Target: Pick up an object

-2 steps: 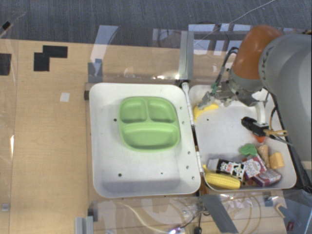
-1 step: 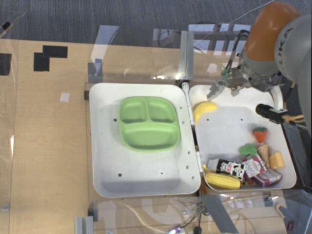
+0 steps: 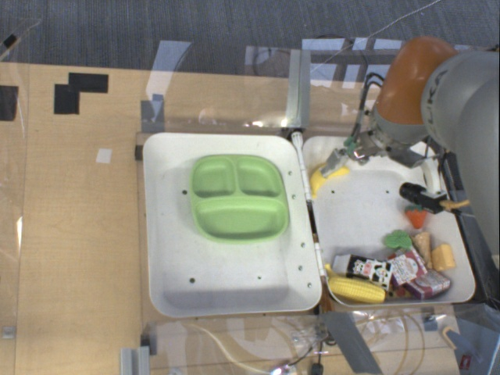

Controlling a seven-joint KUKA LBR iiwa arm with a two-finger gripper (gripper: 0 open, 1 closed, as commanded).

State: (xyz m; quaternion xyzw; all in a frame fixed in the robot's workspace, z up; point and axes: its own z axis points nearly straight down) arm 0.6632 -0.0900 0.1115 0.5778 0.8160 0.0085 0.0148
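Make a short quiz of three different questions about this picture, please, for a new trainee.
1. True or false: the green divided plate lies in the left bin.
2. Which thing is nearest the gripper? A) the corn cob B) the yellow banana C) the carrot
3. Fill in: the corn cob lies along the ____ edge of the right bin, as the camera sees it.

Key: 1 true. 2 B. 3 bottom.
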